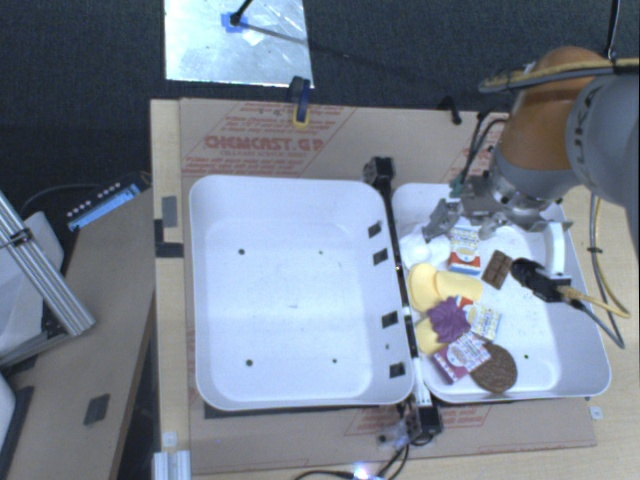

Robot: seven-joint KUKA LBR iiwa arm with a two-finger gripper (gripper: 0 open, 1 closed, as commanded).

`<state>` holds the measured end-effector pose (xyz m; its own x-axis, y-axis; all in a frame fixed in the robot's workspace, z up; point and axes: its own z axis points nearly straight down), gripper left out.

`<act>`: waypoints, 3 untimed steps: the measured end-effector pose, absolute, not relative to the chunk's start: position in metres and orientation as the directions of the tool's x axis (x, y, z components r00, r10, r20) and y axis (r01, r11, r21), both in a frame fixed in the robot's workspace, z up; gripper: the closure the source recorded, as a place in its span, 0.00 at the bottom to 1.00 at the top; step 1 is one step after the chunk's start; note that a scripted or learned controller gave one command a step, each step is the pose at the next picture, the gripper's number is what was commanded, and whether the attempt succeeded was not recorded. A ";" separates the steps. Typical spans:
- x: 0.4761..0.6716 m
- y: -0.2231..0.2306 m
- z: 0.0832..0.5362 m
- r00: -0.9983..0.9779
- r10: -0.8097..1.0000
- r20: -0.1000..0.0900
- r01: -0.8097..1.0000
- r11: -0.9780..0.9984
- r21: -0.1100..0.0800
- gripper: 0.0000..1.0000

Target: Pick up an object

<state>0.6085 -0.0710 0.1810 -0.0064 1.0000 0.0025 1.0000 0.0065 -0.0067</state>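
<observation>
Bench [170,298]: two white bins [290,288], one end effector [462,216].

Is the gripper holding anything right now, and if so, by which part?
Cannot be told. The gripper sits low over the right bin, just above the red and white packet, but nothing visibly sits between its fingers and the wrist hides the grip.
</observation>
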 end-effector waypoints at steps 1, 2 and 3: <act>0.579 -0.105 0.085 0.003 1.000 0.000 1.000 -0.003 0.005 0.00; 0.527 -0.103 0.088 0.001 1.000 -0.001 1.000 -0.001 0.011 0.00; 0.529 -0.102 0.099 -0.003 1.000 0.000 1.000 0.003 0.013 1.00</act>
<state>0.5292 -0.1021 0.0992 -0.0025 1.0000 0.0003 0.9999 0.0025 0.0127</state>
